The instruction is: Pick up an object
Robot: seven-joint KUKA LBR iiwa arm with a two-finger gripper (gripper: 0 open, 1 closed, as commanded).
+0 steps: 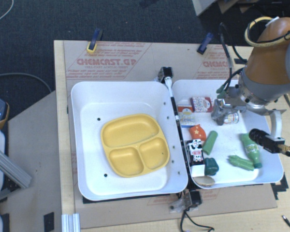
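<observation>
Grey arm (268, 76), orange band, metallic gripper (224, 113).

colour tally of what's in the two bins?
Yellow: 1, the divided tray in the left bin.
Green: 4, in the right bin: a stick, a bottle, a pod, a dark block.
Red/white packets: about 3, cluttered.
Total: about 8.

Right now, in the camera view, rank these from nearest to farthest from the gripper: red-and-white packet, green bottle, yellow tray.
1. Red-and-white packet: just left of the gripper, in the right bin.
2. Green bottle: below and to the right, near that bin's right edge.
3. Yellow tray: far left, in the left bin.
</observation>
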